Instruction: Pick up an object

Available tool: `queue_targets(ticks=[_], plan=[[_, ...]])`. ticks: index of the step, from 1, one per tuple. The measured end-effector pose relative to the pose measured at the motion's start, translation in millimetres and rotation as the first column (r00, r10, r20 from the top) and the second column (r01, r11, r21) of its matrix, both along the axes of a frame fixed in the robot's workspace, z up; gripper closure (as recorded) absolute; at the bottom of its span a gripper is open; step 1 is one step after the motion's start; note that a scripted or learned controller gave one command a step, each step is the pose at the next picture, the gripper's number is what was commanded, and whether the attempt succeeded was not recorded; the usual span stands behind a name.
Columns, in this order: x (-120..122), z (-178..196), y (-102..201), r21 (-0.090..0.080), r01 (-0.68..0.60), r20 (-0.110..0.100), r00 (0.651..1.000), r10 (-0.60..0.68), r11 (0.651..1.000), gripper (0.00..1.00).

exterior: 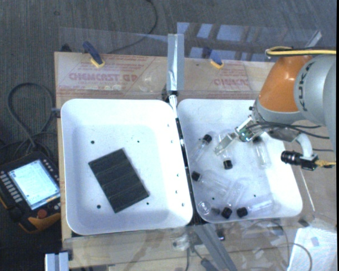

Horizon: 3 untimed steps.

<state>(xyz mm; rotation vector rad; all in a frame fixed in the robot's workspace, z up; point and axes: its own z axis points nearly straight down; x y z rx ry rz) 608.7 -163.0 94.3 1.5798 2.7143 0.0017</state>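
Grey carpet surrounds a wooden surface [130, 75] bearing two shallow white bins, and the arm [305, 89] reaches in over the right bin [282, 205]. Its pincer [233, 139] sits low over the upper middle of that bin, and whether it is spread or pressed together cannot be told at this slant; something pale and clear lies right at its tip, but nothing can be seen gripped. Just beside the pincer, toward the divider, lies a small clear vial with a black cap [203, 142], and a loose black cap [227, 164] rests just below it. Farther from the pincer, toward the near wall of the bin, more clear vials [237, 191] lie scattered, with a few black caps [233, 212] along the edge. My reading is that the step in hand is the descent onto one of the vials nearest the tip; the next move would call for closing squarely on that slippery, round body and lifting straight, since a clear tube could roll or squirt out sideways. Well apart from the pincer, across the divider, the left bin [73, 151] holds a dark ribbed slab [118, 179] lying at a tilt. Beyond that, on the carpet, sits a handheld control pendant [28, 191] with a lit screen and trailing cables.
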Motion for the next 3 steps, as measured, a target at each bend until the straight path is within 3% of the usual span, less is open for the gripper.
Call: queue_targets(ticks=[1, 2, 3], plan=[[-28, -4, 46, -0.004, 0.000, 0.011, 1.000, 0.000, 1.000, 0.00], [-26, 8, 47, -0.002, 0.002, 0.019, 1.000, -0.002, 1.000, 1.00], [50, 90, 97, -0.003, 0.125, -0.001, 0.992, -0.125, 0.992, 1.00]])
